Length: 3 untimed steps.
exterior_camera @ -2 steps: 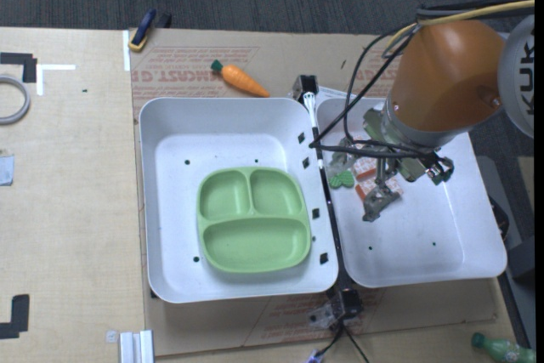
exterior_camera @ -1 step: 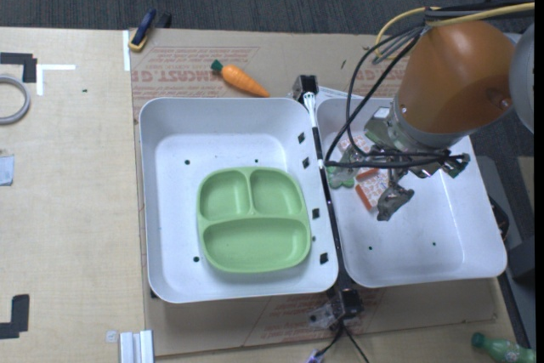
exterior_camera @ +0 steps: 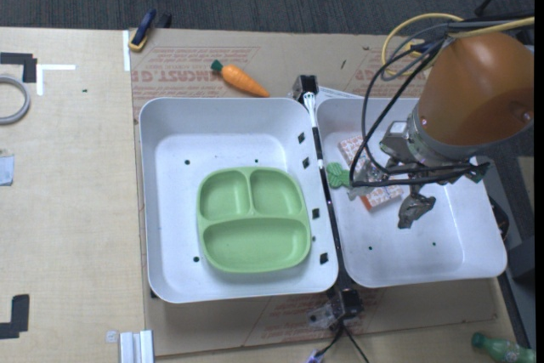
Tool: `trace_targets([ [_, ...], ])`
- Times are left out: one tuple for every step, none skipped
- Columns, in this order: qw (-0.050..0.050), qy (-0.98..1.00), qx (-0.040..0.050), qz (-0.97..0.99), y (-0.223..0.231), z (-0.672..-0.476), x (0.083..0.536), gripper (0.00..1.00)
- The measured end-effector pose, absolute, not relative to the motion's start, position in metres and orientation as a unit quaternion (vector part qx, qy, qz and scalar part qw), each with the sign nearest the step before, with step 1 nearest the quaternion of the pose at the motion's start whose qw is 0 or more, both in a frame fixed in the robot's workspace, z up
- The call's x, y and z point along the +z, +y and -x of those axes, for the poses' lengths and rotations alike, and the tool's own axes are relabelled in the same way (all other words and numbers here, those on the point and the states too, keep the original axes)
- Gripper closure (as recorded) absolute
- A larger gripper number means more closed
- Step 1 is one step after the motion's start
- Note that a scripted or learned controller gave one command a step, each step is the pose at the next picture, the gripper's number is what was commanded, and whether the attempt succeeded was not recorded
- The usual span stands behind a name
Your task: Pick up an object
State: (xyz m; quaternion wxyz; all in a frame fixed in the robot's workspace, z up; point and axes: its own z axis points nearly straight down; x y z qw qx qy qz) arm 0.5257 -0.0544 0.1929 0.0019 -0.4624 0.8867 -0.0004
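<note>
The right white bin (exterior_camera: 442,263) holds a small green object (exterior_camera: 338,175) by its left wall. Beside it lie a white and red patterned packet (exterior_camera: 352,150) and an orange and white packet (exterior_camera: 380,196). My arm, with its big orange band (exterior_camera: 478,89), hangs over this bin and hides part of its floor. The dark grey gripper (exterior_camera: 415,211) points down just right of the orange packet, over bare bin floor. Nothing shows in its grasp.
In the left white bin (exterior_camera: 170,183) lies a green divided plate (exterior_camera: 253,219). On the cardboard behind the bins sit a toy carrot (exterior_camera: 240,78) and a blue clip (exterior_camera: 143,28). Yellow and black cables (exterior_camera: 399,38) loop by the arm. A green bottle (exterior_camera: 501,346) lies at the front right.
</note>
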Motion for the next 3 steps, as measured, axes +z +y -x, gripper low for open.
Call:
trace_targets([
  [0.002,0.795,-0.0002,0.606,-0.043,-0.538,0.193,0.00],
  [0.001,0.822,0.0003,0.570,-0.101,-0.526,0.157,0.00],
  [0.002,0.825,0.0000,0.566,-0.104,-0.602,0.093,0.00],
])
